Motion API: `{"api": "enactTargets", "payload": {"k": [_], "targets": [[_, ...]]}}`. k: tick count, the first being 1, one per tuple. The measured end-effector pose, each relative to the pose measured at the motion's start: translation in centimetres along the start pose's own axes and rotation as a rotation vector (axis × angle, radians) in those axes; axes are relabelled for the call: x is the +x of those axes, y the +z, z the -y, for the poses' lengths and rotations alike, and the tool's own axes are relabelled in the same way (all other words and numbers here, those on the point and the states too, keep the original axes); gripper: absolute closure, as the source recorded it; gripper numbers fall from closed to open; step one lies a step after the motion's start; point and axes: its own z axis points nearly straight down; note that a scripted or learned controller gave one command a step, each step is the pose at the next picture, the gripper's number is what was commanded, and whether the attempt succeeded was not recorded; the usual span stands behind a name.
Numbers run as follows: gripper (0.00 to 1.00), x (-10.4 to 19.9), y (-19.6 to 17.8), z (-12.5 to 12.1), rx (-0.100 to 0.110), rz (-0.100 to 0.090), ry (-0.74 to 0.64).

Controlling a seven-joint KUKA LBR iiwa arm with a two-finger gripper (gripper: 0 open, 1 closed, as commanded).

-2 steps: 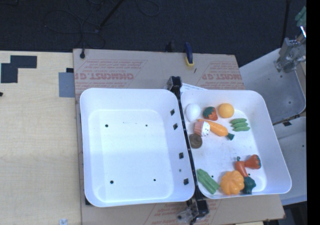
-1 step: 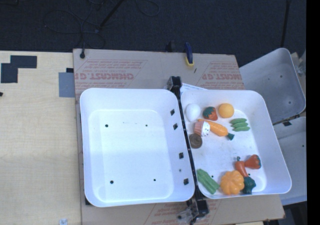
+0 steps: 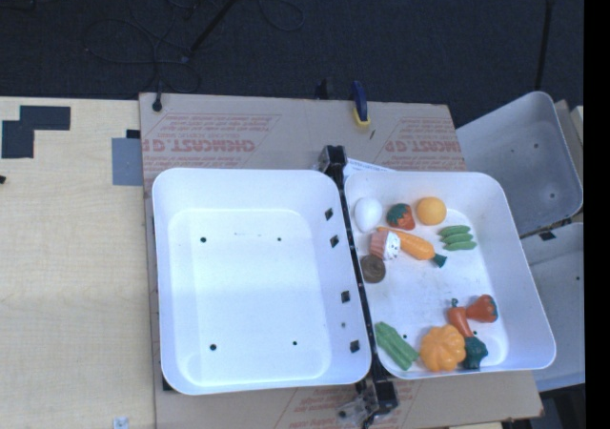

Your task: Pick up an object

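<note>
Camera view: your toy carrot (image 3: 414, 245) touches the egg (image 3: 367, 214) and cupcake (image 3: 385, 244); crowded grasp risks slipping; claw state: cannot tell.

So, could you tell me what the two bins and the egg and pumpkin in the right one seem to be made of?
Bins: likely thin moulded plastic, white and smooth, with rounded corners and a soft sheen. Egg: probably plastic, plain glossy white. Pumpkin: apparently toy plastic, evenly orange, with ribbed lobes.
</note>
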Motion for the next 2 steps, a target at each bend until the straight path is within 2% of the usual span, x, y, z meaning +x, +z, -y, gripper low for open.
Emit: {"api": "enactTargets", "payload": {"k": [1, 2], "targets": [[1.0, -2.8, 13.9, 0.1, 0.011, -0.005, -0.003], [1.0, -2.9, 10.4, -2.0, -0.004, 0.0, -0.004]]}}
